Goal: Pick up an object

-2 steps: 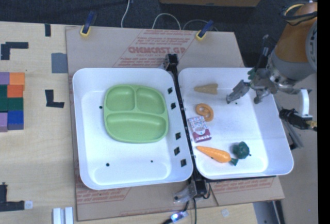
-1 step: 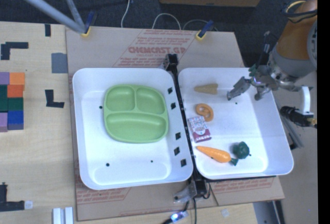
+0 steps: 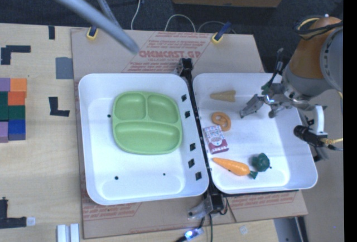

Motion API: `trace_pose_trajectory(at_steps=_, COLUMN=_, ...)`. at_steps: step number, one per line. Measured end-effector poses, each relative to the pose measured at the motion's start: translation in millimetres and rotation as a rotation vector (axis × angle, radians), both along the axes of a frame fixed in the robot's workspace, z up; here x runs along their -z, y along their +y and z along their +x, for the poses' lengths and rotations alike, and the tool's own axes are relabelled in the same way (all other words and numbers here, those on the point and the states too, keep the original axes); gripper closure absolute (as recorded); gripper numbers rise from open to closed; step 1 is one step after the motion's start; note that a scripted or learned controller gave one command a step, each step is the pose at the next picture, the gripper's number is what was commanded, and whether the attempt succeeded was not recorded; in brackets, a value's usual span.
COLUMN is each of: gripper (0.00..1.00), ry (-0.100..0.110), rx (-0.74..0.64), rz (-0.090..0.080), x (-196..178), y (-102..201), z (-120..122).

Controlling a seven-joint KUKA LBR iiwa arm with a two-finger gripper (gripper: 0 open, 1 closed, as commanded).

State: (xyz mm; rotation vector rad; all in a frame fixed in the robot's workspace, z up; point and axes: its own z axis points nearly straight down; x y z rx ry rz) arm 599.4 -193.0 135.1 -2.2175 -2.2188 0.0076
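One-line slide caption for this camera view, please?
End effector over the right bin with carrot, pretzel and cone; green tray left.

Left bin (image 3: 95, 179): green sectioned plastic tray (image 3: 148, 122).
Right bin (image 3: 295, 177): orange toy carrot (image 3: 231, 165), pretzel (image 3: 221, 120), cone (image 3: 223, 96).
Gripper (image 3: 262, 105): above right bin.

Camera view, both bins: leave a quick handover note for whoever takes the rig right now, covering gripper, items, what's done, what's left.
Gripper: over the upper part of the right bin, fingers spread, nothing between them.
Right bin holds five items, all lying on its floor: cone, pretzel, small pink packet, carrot, broccoli.
Left bin holds the green divided plate.
Done: arm is positioned over the right bin; no pick made.
Left: choose an item, close on it, lift it. The cone and pretzel look nearest to the gripper.
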Motion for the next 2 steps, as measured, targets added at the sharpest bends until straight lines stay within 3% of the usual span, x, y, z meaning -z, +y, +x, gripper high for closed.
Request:
trace_pose_trajectory(at_steps=1, gripper=0.00, ry=-0.006, rx=-0.001, rz=-0.002, x=52.4, y=0.7, z=0.1)
trace_pose_trajectory(at_steps=2, gripper=1.00, ry=-0.011, rx=-0.002, rz=-0.004, x=38.2, y=0.3, z=1.6)
